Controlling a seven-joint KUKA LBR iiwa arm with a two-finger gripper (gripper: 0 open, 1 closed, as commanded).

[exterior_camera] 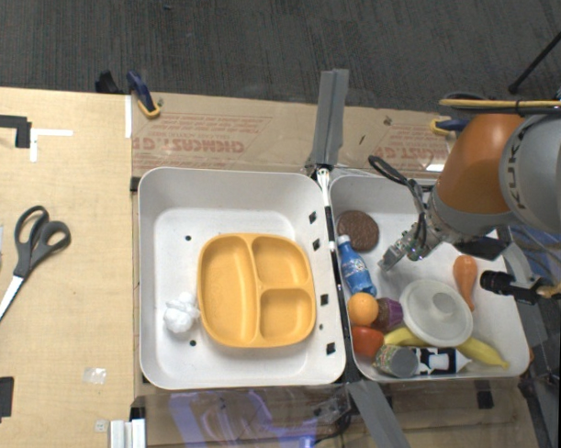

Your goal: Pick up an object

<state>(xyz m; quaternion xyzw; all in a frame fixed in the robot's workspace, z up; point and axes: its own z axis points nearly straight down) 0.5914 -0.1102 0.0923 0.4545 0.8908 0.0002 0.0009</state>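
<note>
my claw [396,254] hanging mid-right over the right bin [514,314], can't tell if it's open, glossy blue bottle [353,267], round brown cookie [358,229], smooth orange [362,309]

Two bins [154,288], one tray [257,289], one scissors [30,246].

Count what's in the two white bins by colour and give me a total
Yellow: 2, divided tray, banana
White: 2, crumpled wad, round lid
Orange: 2, round fruit, carrot
Brown: 1, disc
Blue: 1, bottle
Purple: 1, item
Red: 1, tomato
Black-and-white: 1, bottle
Total: 11
</note>
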